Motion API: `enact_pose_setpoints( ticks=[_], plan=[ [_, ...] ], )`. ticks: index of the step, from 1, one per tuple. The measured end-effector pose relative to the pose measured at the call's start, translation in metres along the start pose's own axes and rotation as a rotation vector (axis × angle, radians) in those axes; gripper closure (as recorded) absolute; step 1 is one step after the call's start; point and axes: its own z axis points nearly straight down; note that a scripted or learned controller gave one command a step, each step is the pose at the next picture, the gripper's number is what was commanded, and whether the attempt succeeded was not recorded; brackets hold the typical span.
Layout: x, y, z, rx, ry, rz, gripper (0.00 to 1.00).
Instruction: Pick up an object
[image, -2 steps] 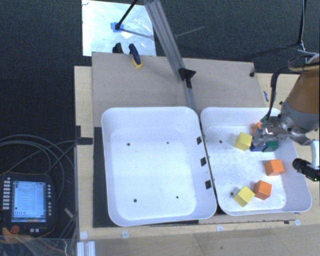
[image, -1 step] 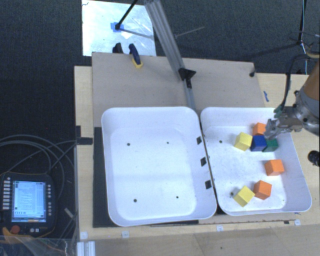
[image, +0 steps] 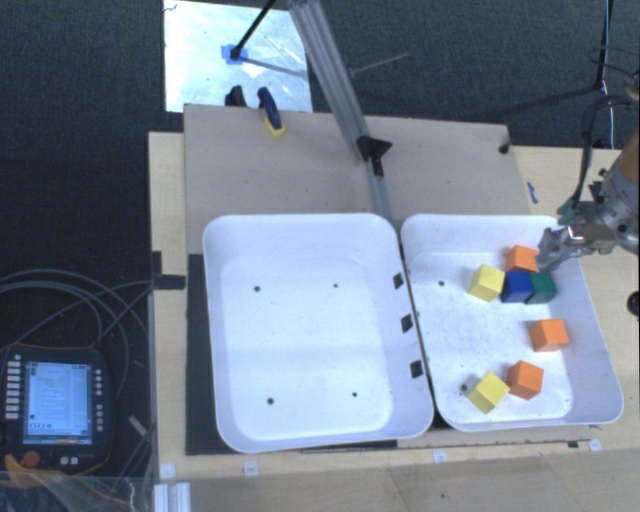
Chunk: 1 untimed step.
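Gripper (image: 553, 250) hovering at green cube (image: 542, 288) in right bin (image: 590, 400); finger state: cannot tell. Nothing lifted; grasp pending.

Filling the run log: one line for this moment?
claw: over right bin | nearest: green cube, orange cube | grasp: none seen
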Motion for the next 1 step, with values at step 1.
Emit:
enact_pose_setpoints(
  ticks=[1],
  plan=[
    [0.0562, -0.0181, -0.0028, 0.004, 0.004, -0.005, 1.0]
  ],
)
